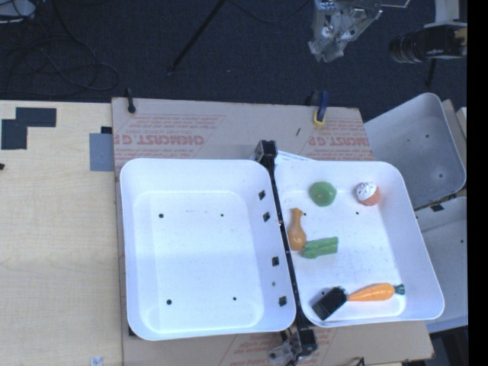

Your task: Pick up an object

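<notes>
the gripper (333,33) hangs high at the top of the camera view, over the dark floor beyond the bench (53,227), well apart from both bins. it is small and blurred there; whether the jaws are released or clenched cannot be told, and nothing is seen between them.

the left bin (137,197) and the right bin (415,227) sit side by side on a cardboard sheet (191,132) printed with red lettering.

contents of the right bin, all lying on its floor:
- a round green object (322,194) near the far wall.
- a white and orange ball-like object (367,193) just right of it, apart from it.
- an orange bottle-shaped object (296,231) close to the dividing edge, touching or nearly touching a green oblong object (320,247) on its right.
- a toy carrot (373,293) with green tip, lying crosswise near the front wall.
- a black block (329,303) just left of the carrot, possibly touching it.
</notes>
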Robot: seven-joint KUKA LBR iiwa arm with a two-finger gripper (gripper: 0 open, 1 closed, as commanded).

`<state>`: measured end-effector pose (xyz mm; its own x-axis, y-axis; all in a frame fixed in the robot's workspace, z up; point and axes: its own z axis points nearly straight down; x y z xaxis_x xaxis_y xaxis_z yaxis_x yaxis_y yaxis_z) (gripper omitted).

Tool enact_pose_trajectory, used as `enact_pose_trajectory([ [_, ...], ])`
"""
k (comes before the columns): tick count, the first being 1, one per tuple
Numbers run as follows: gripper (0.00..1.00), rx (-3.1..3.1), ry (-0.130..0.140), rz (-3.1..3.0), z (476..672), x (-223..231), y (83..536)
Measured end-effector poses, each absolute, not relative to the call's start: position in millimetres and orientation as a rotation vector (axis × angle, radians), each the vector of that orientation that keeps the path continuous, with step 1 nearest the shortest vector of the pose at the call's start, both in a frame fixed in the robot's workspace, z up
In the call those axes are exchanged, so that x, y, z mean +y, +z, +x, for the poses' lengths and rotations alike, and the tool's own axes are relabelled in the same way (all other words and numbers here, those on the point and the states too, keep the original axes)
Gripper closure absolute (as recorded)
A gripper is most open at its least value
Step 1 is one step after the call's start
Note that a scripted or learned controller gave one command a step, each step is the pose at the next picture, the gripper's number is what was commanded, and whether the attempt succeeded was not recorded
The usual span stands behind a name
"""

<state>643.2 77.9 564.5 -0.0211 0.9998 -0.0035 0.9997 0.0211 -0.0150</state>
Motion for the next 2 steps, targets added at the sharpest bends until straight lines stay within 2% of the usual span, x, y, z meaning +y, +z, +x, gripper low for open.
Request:
enact_pose_trajectory([
  [2,1.00,-2.249,0.031,-2.175,643.5,80.8,582.5],
])
